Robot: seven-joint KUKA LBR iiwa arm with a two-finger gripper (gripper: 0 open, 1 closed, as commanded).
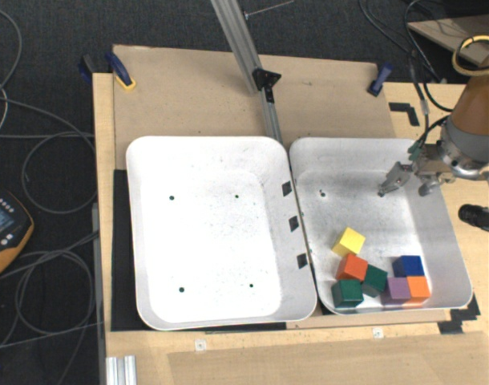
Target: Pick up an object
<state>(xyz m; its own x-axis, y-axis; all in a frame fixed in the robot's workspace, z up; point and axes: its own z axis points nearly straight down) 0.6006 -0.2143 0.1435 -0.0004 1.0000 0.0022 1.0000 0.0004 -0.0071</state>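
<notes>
We see the end effector (406, 180) above the right bin (325, 163), near that bin's far right corner. Its two fingers are spread apart, and nothing sits between them. The arm (473, 123) enters over the table's right edge.

The objects form one cluster of small blocks at the near end of the right bin, toward the table's near edge. We count a yellow block (351, 241), a red block (354, 267), two green blocks (348, 293), a purple block (398, 289), a blue block (408, 265) and an orange block (418, 287). Most of them touch or nearly touch a neighbour. The left bin (148, 215) holds no blocks.

The relation that governs the next move: the cluster lies toward the near edge from the end effector and slightly toward the table's left. The yellow block is the nearest member and stands a little apart on the far side of the cluster, so we judge it the easiest target. The blocks are roughly cubic, with no long axis to align to; only the face angle matters. The yellow block sits rotated relative to the bin walls, so we expect the fingers to need a matching turn. We judge the packed blocks harder to enter without pushing their neighbours.
</notes>
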